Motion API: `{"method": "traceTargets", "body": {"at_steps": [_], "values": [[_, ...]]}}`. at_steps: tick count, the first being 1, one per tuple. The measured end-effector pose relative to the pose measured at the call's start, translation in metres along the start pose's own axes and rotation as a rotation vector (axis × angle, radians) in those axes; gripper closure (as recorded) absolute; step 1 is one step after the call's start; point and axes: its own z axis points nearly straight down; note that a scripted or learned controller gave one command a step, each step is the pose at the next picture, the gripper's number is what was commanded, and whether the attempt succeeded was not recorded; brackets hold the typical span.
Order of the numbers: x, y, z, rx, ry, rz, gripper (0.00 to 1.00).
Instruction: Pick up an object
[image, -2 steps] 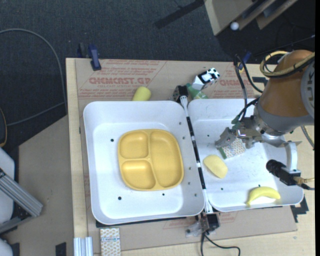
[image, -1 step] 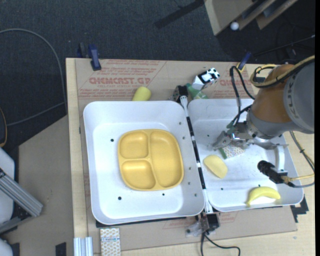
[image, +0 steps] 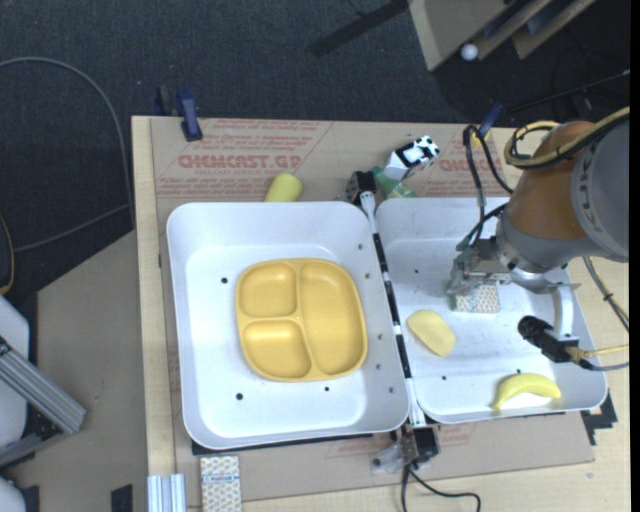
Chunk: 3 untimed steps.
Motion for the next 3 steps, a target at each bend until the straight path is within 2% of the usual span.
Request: {"method": "traceTargets", "body": {"at_steps": [2,3], "values": [[0.0003,0.001,-0.0197,-0.004,-0.001,0.001,1.0],[0.0003,0.0009,-0.0196,-0.003,-0.001,0.001,0.0]]}}
